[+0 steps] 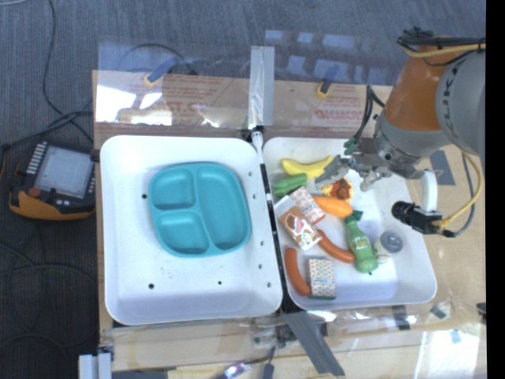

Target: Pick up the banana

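Observation:
The yellow banana (304, 166) lies at the far left end of the right bin (410, 279), next to a green vegetable (287, 185). My gripper (353, 174) hangs just to the banana's right, above a small red item (341, 188). Its fingers stand open and spread, with nothing between them. One fingertip is close to the banana's right tip; I cannot tell whether it touches.
The right bin also holds an orange carrot (334, 206), a snack packet (302, 220), a green bottle (361, 245), two sausages (293, 269), a cracker box (322, 278) and a grey disc (390, 242). A blue divided plate (198, 208) sits in the left bin (126, 290).

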Controlling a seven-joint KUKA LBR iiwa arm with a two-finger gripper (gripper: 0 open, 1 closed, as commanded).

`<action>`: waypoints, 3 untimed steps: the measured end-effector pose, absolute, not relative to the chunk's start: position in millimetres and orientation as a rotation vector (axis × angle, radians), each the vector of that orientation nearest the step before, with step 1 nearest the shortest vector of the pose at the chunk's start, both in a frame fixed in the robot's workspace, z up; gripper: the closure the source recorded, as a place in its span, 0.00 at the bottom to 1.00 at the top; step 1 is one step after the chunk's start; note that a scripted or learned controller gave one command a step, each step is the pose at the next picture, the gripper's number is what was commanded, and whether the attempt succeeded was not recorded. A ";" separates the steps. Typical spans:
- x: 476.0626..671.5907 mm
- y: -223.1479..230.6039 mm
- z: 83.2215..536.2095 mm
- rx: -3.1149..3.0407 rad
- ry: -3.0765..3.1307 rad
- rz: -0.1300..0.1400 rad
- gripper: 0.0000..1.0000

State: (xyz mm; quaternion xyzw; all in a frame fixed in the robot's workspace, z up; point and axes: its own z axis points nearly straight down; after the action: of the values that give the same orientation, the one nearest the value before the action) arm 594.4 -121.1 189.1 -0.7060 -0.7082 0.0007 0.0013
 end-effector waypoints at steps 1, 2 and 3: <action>667.1 -113.3 101.2 -1.993 -2.448 -0.009 0.00; 668.1 -170.7 141.9 -2.320 -2.120 0.005 0.00; 668.3 -201.4 151.6 -2.584 -1.789 0.006 0.00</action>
State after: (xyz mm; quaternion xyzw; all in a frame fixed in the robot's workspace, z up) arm 668.3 -201.4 151.6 -0.8221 -0.5693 0.0020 -0.0005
